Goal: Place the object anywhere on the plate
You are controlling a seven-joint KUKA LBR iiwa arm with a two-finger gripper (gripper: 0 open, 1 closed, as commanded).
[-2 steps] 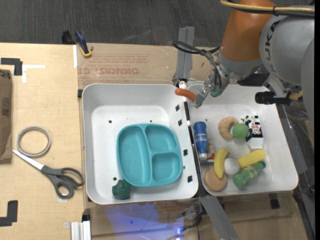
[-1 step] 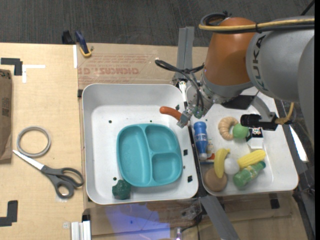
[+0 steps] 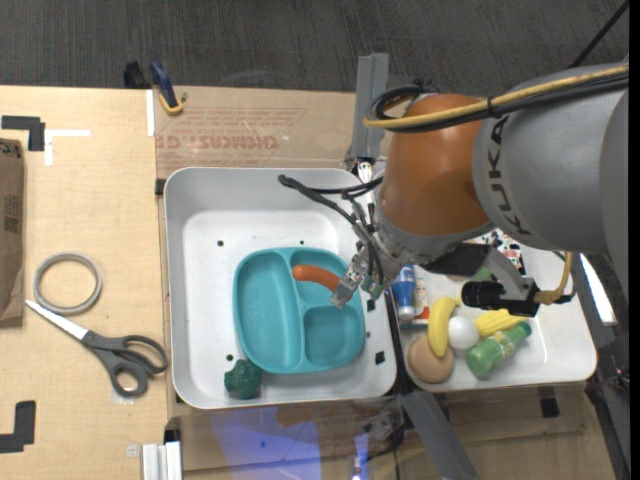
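One arm (image 3: 470,168) bent low over teal plate (image 3: 290,313)

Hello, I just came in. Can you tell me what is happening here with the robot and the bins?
A grey and orange arm reaches in from the right, and its gripper is low over the teal divided plate in the left bin. An orange carrot-like object lies across the plate's upper compartment, right beside the gripper. A dark green item sits off the plate near the bin's front. The right bin holds a banana, an egg and other toy food.
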